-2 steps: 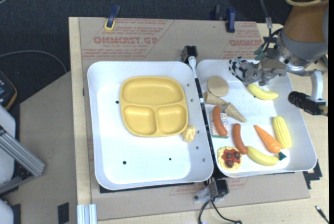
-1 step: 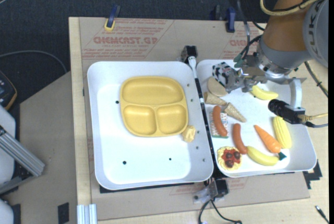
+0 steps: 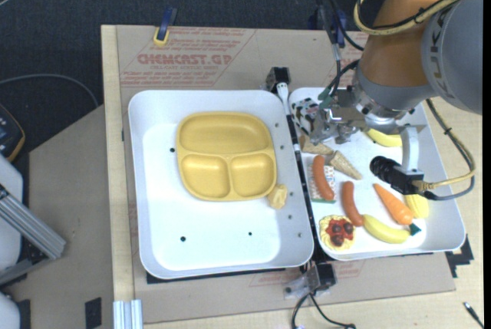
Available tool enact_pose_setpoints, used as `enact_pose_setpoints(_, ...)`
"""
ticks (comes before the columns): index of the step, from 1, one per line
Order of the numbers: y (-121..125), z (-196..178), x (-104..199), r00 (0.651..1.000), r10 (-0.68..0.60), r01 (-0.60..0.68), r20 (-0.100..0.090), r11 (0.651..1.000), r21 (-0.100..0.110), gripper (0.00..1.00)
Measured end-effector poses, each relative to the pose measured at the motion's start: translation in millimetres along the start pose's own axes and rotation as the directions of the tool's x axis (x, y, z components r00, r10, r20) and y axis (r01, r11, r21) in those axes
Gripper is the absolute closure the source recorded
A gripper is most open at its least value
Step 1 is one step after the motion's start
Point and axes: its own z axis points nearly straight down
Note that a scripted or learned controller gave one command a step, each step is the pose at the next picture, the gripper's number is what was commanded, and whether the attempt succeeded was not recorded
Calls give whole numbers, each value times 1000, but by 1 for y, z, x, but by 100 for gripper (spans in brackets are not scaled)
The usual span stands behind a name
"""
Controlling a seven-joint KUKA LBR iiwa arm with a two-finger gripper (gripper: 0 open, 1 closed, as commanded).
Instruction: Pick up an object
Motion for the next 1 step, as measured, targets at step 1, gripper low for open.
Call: enact_pose_setpoints(1, -2, -22, 7, 1000, 3, -3, 2, 1000, -7, 100)
